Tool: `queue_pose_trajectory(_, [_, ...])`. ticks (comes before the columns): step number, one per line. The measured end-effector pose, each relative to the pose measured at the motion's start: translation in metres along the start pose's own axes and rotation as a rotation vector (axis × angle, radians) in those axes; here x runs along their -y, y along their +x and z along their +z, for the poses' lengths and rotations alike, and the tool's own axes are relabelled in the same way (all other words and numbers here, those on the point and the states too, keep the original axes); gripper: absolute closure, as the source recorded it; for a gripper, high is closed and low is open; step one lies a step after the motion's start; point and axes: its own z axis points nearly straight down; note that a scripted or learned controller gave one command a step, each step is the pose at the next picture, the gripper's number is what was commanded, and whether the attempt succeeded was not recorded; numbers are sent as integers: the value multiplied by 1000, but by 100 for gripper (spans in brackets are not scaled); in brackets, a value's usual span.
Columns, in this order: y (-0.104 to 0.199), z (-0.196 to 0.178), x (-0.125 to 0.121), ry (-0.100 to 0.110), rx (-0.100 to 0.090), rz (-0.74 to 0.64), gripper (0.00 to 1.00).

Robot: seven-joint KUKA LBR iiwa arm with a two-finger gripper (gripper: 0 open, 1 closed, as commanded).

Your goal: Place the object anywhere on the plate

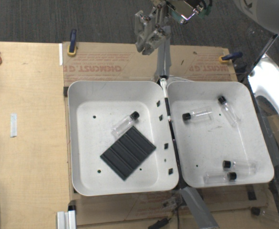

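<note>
A dark ridged plate (128,152) lies flat in the left bin (82,142), turned like a diamond. A clear vial with a black cap (125,122) lies on the bin floor just beyond the plate's far edge, close to it or touching it, cap pointing to the far right. My gripper (147,46) hangs high above the far side of the bench, over the cardboard behind the seam between the bins. It is open with nothing between its fingers, well away from the vial and the plate.
The right bin (253,128) holds several more capped clear vials: one (196,115) near its far left, one (227,109) at its far right, and two (237,165) (219,177) along the near edge. Clamps (72,46) (230,57) pin the cardboard at the back.
</note>
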Motion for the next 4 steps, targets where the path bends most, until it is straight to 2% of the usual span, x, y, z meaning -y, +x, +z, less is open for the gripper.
queue_pose_trajectory(1, [-37, 20, -40, -1, -1, -124, 100])
queue_pose_trajectory(3, [-38, 1, -36, -1, 11, -111, 100])
queue_pose_trajectory(4, [12, 0, 13, 0, -1, -184, 100])
